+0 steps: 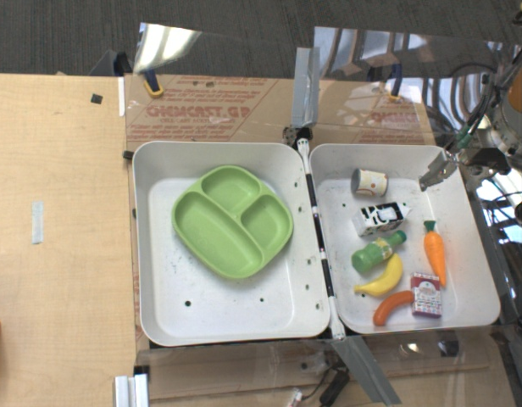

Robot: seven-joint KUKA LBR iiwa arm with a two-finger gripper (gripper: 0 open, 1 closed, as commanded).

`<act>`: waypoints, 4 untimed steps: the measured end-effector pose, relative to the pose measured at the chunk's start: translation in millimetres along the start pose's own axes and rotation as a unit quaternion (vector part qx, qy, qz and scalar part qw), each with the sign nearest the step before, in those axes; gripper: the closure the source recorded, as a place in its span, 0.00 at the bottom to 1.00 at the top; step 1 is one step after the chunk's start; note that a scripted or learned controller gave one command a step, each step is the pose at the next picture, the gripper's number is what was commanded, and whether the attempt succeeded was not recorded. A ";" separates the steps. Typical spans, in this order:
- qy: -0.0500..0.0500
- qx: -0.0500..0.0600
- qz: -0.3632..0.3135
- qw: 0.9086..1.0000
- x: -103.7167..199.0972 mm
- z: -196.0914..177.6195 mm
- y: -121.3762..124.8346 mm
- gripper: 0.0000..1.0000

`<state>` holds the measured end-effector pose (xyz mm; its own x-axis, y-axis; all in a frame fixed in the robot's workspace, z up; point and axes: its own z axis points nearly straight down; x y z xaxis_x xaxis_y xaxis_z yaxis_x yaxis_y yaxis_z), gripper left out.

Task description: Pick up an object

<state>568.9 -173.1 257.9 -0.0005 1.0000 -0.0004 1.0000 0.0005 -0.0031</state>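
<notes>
The right bin (473, 227) holds several small objects. A small paper cup (370, 181) lies on its side near the back, with a black-and-white carton (381, 216) in front of it. Below them are a green bottle (378, 253), a yellow banana (381, 278) and a red sausage-shaped piece (391, 307). An orange carrot (435, 253) and a small red-and-white box (425, 296) lie toward the bin's right side. My gripper (435, 172) hangs over the bin's back right corner, to the right of the cup and above the carrot, touching none of them.
The left bin (151, 253) holds a green divided plate (233, 220). A cardboard sheet (210, 108) lies behind both bins. Cables and arm parts (490, 117) crowd the back right. A wooden bench top (49, 227) stretches to the left.
</notes>
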 end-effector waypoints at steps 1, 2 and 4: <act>0.000 0.000 0.000 1.000 -6.0 96.8 -27.3 0.00; 0.004 0.001 0.017 1.000 -35.8 167.9 -24.2 0.00; -0.001 -0.001 0.017 1.000 9.7 -1.0 -30.7 1.00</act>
